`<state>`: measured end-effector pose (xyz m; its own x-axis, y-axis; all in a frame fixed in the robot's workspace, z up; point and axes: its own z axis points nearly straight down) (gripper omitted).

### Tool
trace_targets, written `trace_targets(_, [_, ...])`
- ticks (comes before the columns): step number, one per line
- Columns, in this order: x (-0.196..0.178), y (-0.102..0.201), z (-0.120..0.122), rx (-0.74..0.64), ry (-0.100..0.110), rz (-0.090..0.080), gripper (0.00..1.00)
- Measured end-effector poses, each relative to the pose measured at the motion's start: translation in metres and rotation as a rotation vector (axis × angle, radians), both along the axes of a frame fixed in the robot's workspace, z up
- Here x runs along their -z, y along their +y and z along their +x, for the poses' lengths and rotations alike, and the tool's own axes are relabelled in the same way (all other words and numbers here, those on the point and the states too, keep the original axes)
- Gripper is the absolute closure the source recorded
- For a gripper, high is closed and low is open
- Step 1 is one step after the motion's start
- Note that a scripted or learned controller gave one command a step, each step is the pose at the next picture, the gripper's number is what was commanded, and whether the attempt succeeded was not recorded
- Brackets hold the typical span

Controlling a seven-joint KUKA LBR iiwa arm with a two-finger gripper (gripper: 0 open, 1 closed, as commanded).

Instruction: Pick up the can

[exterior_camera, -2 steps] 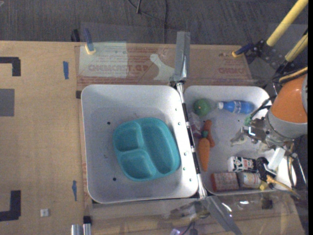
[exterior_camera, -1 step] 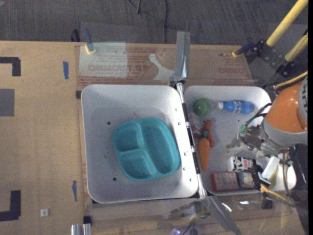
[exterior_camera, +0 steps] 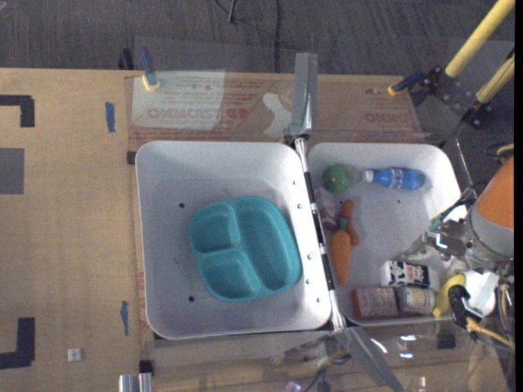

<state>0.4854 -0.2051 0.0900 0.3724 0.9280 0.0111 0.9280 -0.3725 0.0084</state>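
Hand hangs at the right edge of the right bin; I cannot tell its grip. Nothing looks lifted. What seems to be the can lies on its side near the bin's front wall, beside a small carton, so the pick is not yet done.

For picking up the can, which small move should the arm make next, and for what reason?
Probably a short shift toward the near-left, to bring the gripper over the can. The can lies on its side along the near wall of the right bin, just past the small black-and-white carton, while the gripper sits beside the bin's right edge, apart from the can.
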Motion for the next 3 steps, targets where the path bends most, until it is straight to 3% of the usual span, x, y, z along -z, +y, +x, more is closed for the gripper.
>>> trace_targets(1, [-0.009, -0.005, -0.002, 0.006, 0.0, -0.01, 1.0])
trace_targets(2, [0.001, 0.041, 0.078, 0.09, 0.002, -0.01, 1.0])
trace_targets(3, [-0.095, 0.084, 0.096, 0.184, 0.014, -0.006, 1.0])
